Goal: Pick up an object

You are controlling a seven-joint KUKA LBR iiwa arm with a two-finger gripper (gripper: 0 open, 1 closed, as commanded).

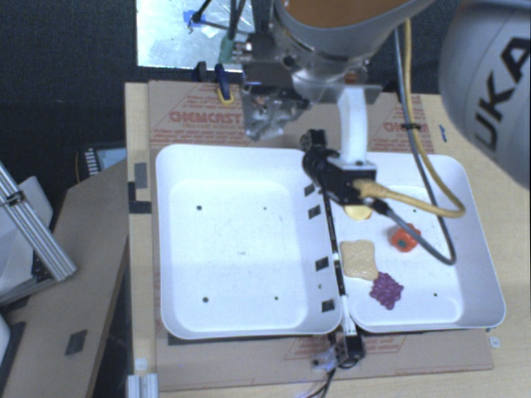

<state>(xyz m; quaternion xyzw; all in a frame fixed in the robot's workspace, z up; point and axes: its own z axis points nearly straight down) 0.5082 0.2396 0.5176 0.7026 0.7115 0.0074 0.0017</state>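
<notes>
Fingers (pixel 267 123) state cannot tell, knobbly purple cluster (pixel 386 289), flat beige slab (pixel 359 259), glossy white bin (pixel 440 305)

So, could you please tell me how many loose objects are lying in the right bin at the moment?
4: a yellow piece beside the divider, an orange-red item further right, a tan slice below the yellow piece, and a purple cluster nearest the front. The arm may hide others.
</notes>
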